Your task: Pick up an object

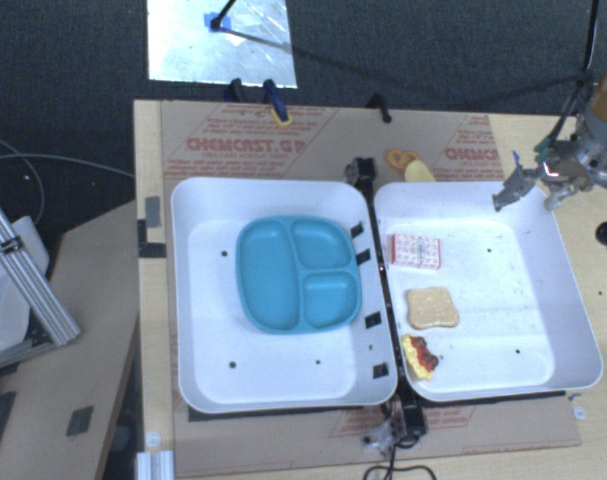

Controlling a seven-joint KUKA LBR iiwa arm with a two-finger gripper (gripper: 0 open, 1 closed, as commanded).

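Gripper (531, 185) splayed apart, nothing between fingers, above right bin (543, 298) far corner; arm cropped.

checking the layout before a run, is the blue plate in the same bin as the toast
No, the blue plate lies in the left bin, while the toast lies in the right bin.

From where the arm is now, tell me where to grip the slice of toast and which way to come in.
The slice of toast lies flat in the right bin, apart from the other items. Probably best to descend from straight above and close the jaws across its narrower width, on opposite crust edges near its middle; its flat pose leaves no other edge to take.
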